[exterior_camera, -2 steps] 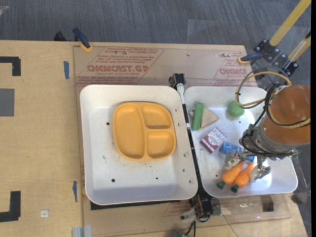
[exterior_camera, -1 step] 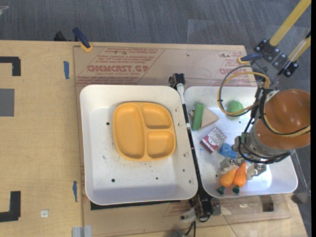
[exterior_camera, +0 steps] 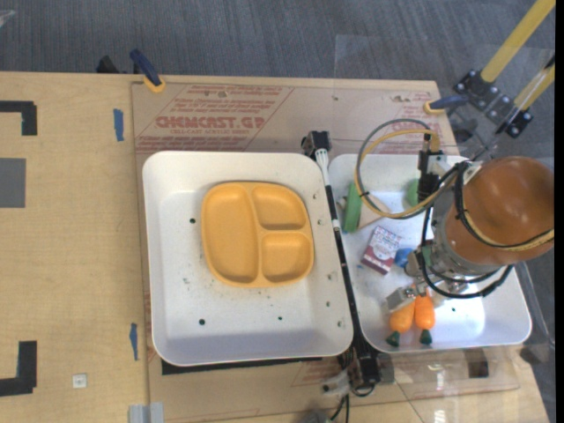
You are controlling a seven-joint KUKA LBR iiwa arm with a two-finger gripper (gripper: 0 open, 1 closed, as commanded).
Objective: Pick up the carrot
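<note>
Gripper (exterior_camera: 412, 296) hangs low over the right bin (exterior_camera: 507, 320), its closure indeterminate, touching or just above the carrot (exterior_camera: 423, 311) near the front edge. Descend squarely, straddling 1 carrot body, avoiding the neighbouring orange piece (exterior_camera: 401, 318).

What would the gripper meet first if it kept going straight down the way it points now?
Probably the carrots: the gripper points down right over them in the right bin. Depth is unclear, so it may already touch them.
</note>
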